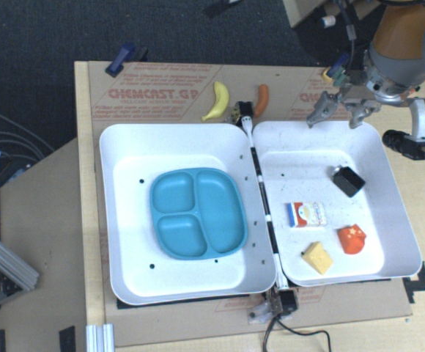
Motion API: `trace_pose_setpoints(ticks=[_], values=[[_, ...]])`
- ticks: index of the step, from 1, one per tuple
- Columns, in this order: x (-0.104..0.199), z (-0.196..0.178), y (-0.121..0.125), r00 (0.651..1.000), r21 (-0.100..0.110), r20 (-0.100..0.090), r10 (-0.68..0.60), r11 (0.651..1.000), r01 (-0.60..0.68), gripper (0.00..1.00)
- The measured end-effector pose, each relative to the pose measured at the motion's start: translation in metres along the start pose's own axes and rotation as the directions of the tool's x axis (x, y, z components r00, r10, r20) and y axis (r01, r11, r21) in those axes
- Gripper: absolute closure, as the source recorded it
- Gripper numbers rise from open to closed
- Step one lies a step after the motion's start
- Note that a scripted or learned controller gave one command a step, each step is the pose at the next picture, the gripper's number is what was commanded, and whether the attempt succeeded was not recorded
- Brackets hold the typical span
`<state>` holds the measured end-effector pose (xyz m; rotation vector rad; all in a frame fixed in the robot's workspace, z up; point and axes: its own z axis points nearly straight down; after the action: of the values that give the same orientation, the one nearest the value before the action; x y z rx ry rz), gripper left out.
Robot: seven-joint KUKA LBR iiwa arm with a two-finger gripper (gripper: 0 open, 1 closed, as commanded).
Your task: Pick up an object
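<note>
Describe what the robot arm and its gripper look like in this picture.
The arm is a rounded grey body with a broad orange band above the wrist. Dark cables run alongside it. Below the wrist sits the gripper, made of pale grey metal, with two thin angled jaws spread apart. I can make out no markings on it.

Lying apart in the right bin (pixel 388 169): black block (pixel 347 180) tilted at upper right, small carton (pixel 305 214) flat at centre, red toy (pixel 352 239) right, yellow wedge (pixel 317 257) lower centre.
</note>
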<state>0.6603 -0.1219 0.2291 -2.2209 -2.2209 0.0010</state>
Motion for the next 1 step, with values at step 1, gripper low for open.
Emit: trace_pose_setpoints(ticks=[1], values=[[-0.0281, 0.1444, -0.0189, 1.0, 0.0, 0.0, 0.001, 1.0, -0.001, 0.0]])
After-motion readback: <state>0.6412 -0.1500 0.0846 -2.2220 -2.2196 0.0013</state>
